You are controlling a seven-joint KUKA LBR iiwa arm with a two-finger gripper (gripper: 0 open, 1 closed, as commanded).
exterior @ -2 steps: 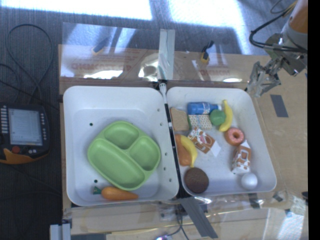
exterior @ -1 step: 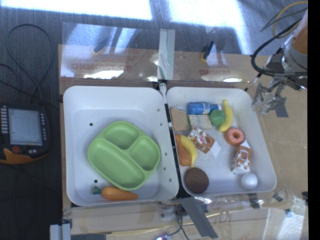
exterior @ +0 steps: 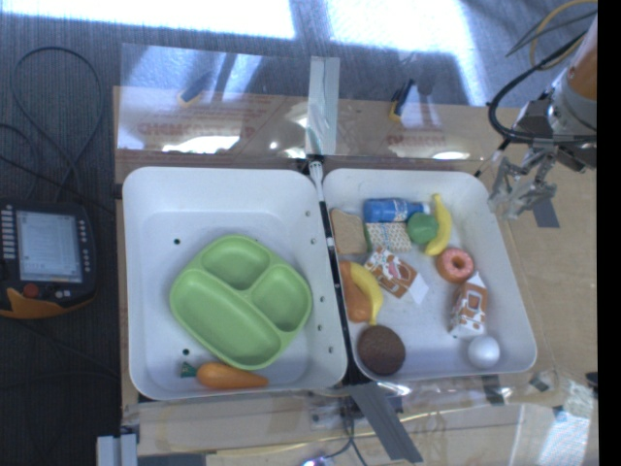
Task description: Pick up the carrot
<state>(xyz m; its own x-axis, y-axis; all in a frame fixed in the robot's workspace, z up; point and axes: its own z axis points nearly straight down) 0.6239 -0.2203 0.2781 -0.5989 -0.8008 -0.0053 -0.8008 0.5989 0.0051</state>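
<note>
The small orange carrot with a green top (exterior: 225, 376) lies on its side at about seven o'clock in the left white bin (exterior: 155, 197), just beside the lower rim of the green divided plastic plate (exterior: 243, 301) and close to the bin's near wall. The gripper (exterior: 522, 194) hangs well apart from it, at two o'clock of the scene, past the right bin's (exterior: 514, 304) outer rim and over the bench (exterior: 572, 270); whether its fingers are spread or pressed together I cannot tell, though nothing appears caught in them.

The risks lie in the long reach across both bins. The carrot sits tight between plate and wall, so descending fingers could strike the plate's edge or the bin's side. Being round, it may roll or slip out when pinched.
</note>
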